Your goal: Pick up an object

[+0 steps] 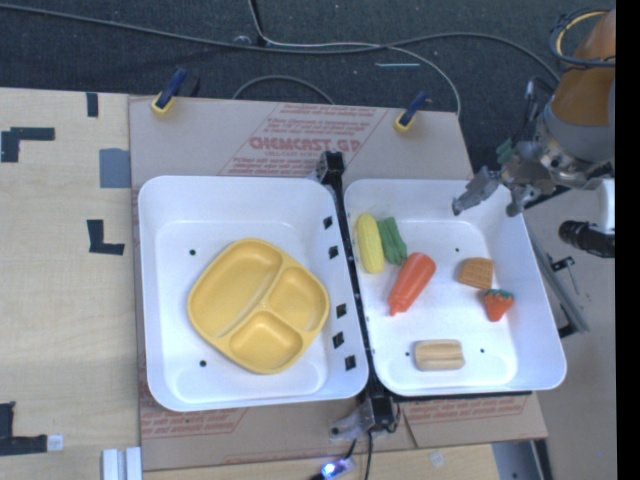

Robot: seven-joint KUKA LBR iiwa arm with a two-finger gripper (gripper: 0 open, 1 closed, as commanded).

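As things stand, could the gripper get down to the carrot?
Probably yes. The gripper hovers over the right bin's far right corner, and the carrot lies exposed. The corn and green vegetable sit close beside its tip, which may crowd a grasp.

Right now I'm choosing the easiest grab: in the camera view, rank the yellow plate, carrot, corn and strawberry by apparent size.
1. yellow plate, by far the largest
2. carrot
3. corn, only slightly smaller than the carrot, so that order is unsure
4. strawberry, smallest
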